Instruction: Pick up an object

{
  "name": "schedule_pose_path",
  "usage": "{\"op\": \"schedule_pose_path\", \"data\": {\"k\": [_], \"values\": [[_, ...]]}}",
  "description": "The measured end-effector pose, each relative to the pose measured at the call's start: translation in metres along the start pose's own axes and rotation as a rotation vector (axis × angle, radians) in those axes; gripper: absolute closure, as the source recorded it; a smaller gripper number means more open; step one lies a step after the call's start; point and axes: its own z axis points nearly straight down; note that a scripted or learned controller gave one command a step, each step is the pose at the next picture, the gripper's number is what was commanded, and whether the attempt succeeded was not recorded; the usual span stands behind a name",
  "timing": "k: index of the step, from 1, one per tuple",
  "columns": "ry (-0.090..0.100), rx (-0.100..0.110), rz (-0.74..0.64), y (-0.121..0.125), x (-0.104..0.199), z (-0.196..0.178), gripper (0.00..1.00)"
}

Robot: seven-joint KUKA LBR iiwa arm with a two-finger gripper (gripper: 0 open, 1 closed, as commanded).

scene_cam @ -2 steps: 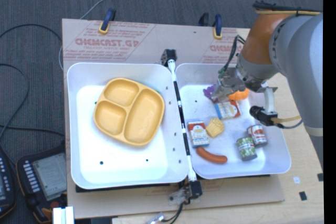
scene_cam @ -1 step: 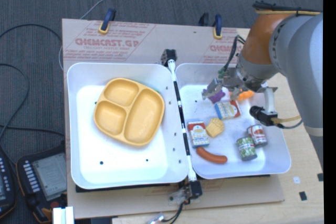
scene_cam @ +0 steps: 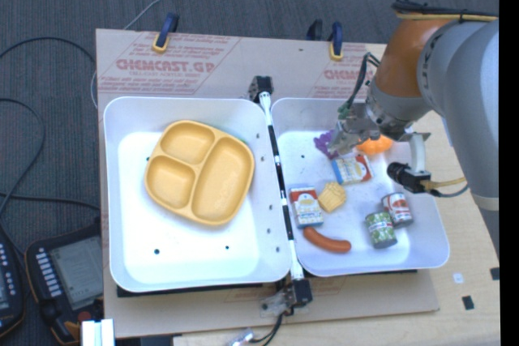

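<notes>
Since my claw hangs over crowded toys, I can't tell its state; it may bump the purple toy.

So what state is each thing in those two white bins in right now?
Yellow divided plate: lying flat in the left bin, nothing on it.
Sausage: lying loose in the right bin.
Green can: on its side.
Red can: on its side beside the green can.
Cracker: flat, against the small red box.
Gripper: low over the purple toy.
</notes>
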Motion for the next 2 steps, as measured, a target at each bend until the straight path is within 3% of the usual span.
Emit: {"op": "schedule_pose_path", "data": {"k": [1,2], "values": [[0.0,0.0,0.0,-0.0001,0.0,0.0001,0.0],[0.001,0.005,-0.001,-0.0003,0.0005,-0.0055,1.0]]}}
